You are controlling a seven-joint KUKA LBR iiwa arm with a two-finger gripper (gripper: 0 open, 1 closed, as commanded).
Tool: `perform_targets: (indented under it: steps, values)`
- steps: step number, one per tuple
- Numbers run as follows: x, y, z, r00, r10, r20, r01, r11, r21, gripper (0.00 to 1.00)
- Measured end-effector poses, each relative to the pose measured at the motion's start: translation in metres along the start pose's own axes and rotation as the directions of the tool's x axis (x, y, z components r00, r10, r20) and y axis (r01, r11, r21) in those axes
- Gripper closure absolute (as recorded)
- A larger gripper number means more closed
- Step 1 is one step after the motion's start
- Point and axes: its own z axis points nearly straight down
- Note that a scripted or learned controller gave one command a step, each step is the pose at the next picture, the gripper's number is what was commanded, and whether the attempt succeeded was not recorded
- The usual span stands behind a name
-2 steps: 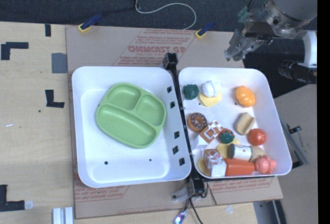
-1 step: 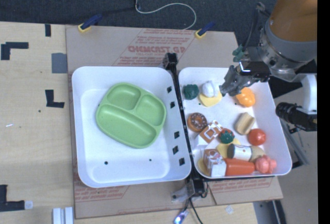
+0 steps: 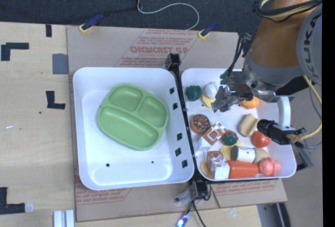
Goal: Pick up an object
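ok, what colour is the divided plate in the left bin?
Light green; the plate shows clearly in the camera view.

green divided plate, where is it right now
The green divided plate lies in the left bin of the camera view, across the black divider from the toy-filled right bin.

The tabletop (image 3: 31, 132) carries two shallow white bins side by side on a cardboard sheet (image 3: 157, 48). The left bin (image 3: 89, 168) contains one green divided plate (image 3: 133, 116). The right bin (image 3: 285, 171) contains small toy food items, including a chocolate donut (image 3: 200, 123), a dark green piece (image 3: 193, 93), a red tomato (image 3: 260, 139), an orange carrot (image 3: 243, 170) and a pink piece (image 3: 269, 167). The arm (image 3: 282, 37) reaches in from the right, with the gripper (image 3: 224, 100) low over the upper part of the right bin.
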Motion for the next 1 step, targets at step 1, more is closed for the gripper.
perform_targets:
  steps: [1]
  values:
    - [0.0287, 0.0214, -0.1751, 1.0, -0.009, -0.002, 0.009, 0.999, -0.033, 1.0]
